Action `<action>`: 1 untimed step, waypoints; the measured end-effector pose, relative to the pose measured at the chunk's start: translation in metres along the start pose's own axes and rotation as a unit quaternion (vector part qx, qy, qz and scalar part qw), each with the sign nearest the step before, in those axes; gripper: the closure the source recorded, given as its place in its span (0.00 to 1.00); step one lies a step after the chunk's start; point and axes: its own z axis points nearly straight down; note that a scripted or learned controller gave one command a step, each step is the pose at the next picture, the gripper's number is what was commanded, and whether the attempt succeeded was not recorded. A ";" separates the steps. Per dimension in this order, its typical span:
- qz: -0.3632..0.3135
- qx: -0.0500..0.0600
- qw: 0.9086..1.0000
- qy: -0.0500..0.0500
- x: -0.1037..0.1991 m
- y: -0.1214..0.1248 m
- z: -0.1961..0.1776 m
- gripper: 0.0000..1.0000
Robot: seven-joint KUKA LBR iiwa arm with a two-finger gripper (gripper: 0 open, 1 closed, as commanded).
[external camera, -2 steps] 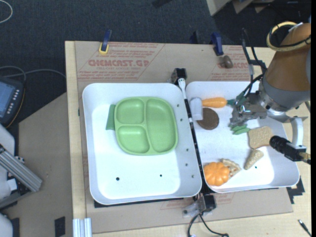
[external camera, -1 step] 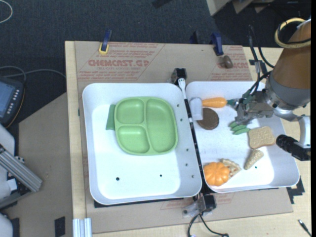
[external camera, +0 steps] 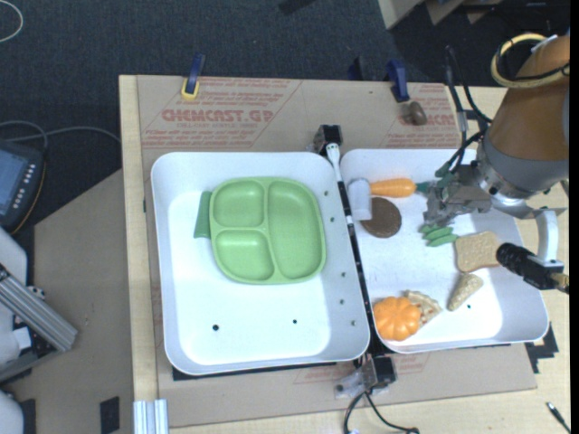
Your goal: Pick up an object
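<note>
Two white bins sit side by side on a cardboard-covered bench [external camera: 271, 107], whose red print reads "CHEMCAST" near the far edge, the rest too faint to read. The gripper [external camera: 441, 213] hangs low over the far right part of the right bin [external camera: 520, 325]; its tips are down beside a small green piece [external camera: 439, 235], and I cannot tell how the tool stands or whether it grasps anything. In that bin lie an orange carrot [external camera: 392, 188] at the far side, a white cylinder [external camera: 359, 197] and a brown disc [external camera: 383, 218] by the left wall, a tan bread slice [external camera: 477, 250] and a tan wedge [external camera: 465, 291] to the right, and an orange pumpkin [external camera: 397, 318] at the near left corner. The left bin [external camera: 181, 315] holds a green divided plate [external camera: 267, 230] with three compartments.
</note>
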 end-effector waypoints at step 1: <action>0.000 0.002 1.000 0.001 0.007 -0.011 -0.005 1.00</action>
